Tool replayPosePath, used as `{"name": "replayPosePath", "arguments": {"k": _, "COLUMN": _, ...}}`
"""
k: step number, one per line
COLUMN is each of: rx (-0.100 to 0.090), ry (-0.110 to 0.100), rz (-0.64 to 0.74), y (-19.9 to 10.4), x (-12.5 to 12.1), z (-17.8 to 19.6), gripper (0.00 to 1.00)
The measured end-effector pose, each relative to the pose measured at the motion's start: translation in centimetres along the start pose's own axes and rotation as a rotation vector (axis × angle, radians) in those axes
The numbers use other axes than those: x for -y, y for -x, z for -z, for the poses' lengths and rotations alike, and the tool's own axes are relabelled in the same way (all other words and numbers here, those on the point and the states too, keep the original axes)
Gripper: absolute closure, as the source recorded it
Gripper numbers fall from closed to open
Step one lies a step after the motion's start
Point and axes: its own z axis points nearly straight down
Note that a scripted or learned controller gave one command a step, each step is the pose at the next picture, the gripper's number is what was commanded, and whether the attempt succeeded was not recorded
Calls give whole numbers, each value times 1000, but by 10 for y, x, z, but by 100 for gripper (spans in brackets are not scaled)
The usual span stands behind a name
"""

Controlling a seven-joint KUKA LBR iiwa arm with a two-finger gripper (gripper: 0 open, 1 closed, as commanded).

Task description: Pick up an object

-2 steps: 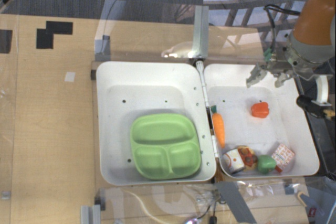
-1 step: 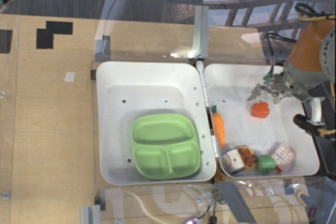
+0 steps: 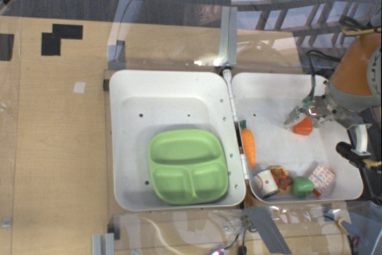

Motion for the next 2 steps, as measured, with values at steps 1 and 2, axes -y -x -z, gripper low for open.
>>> {"name": "replayPosePath", "arguments": {"k": 1, "rx": 0, "ry": 8, "rz": 1, "y": -1, "x": -3, "z": 13, "gripper": 100}}
{"name": "replayPosePath", "arguments": {"k": 2, "rx": -2, "ry": -3, "rz": 93, "y": -58, "x": -28, "z": 99, "gripper": 100}}
